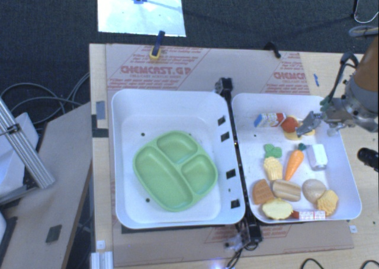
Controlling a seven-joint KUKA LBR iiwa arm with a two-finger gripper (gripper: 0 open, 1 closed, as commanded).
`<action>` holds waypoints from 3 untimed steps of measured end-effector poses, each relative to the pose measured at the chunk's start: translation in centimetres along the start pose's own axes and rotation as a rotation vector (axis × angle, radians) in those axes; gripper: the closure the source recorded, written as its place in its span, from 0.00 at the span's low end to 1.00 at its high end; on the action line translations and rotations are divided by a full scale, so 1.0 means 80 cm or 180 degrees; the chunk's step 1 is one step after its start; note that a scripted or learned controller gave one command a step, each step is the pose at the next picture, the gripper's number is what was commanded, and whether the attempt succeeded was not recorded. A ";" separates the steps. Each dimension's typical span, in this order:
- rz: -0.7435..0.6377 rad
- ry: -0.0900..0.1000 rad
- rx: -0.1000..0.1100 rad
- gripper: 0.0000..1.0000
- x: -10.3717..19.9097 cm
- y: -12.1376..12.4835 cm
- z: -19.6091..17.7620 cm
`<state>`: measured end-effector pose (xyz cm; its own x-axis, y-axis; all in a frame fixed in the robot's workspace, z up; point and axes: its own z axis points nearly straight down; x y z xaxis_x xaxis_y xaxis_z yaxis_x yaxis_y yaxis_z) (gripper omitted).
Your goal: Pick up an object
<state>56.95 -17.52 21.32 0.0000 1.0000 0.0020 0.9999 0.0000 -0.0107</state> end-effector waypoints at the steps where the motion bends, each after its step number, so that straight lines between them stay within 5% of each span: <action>1: -0.0010 -0.0008 -0.0038 0.00 0.001 0.003 -0.009; 3: -0.0005 -0.0007 -0.0038 0.00 -0.007 0.000 0.102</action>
<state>56.87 -18.10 13.19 -0.0016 1.0000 -0.0001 1.0000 0.0016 0.0013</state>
